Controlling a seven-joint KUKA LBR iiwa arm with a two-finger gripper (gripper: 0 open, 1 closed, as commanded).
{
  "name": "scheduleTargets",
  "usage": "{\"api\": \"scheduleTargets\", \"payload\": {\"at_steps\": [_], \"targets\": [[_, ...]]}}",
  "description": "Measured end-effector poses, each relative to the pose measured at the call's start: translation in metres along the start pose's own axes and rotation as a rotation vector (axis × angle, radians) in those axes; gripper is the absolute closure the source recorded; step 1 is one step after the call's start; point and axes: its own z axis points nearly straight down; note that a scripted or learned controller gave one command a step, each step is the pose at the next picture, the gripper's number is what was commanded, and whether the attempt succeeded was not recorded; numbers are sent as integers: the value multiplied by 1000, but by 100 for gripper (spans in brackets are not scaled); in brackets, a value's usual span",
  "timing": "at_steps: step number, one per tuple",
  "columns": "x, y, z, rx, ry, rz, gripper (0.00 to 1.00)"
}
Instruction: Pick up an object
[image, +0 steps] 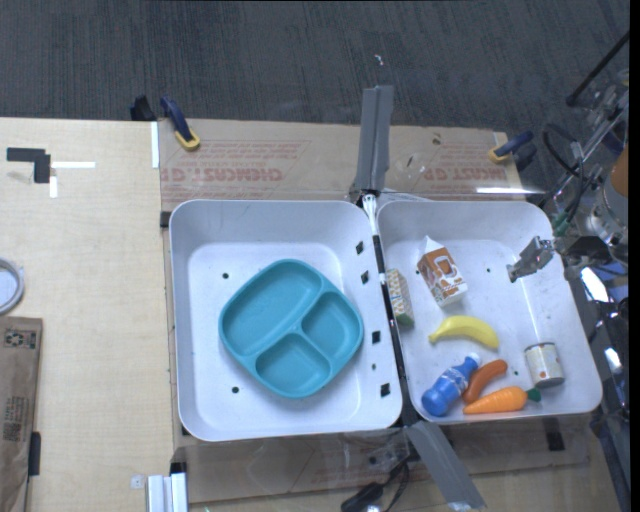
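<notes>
- Scanning from the left of the frame: the left bin (190, 300) holds a blue divided plate (290, 328) lying flat near its middle. It is broad and shallow, a poor first target for a two-finger grasp, I judge.
- Moving to the right bin (480, 215), a small boxed snack (400, 298) lies against the bin's left wall, just beside the divider; a carton (442, 274) lies tilted in the upper middle.
- Below that, a banana (465, 331) lies roughly level at centre, apart from its neighbours. It looks like the easiest pick: come straight down and close across its narrow width.
- Along the lower edge of the frame's right half, a blue bottle (447, 389), a sausage (485, 378) and a carrot (495, 401) crowd together, touching or nearly so. Grasping there risks nudging a neighbour.
- A small can (543, 364) sits near the lower right wall, well apart from the banana.
- At the right edge, the gripper (528, 260) hangs over the bin's upper right area. Nothing is visibly between its fingers (519, 270); how wide they stand I cannot tell.
- It is apart from every object, so the reach looks barely begun.
</notes>
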Motion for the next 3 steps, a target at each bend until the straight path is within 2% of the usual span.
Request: {"api": "scheduleTargets", "payload": {"at_steps": [1, 2, 3], "targets": [[28, 7, 128, -2, 0, -295, 0], [27, 7, 119, -3, 0, -291, 100], [27, 7, 119, -2, 0, -292, 0]]}}
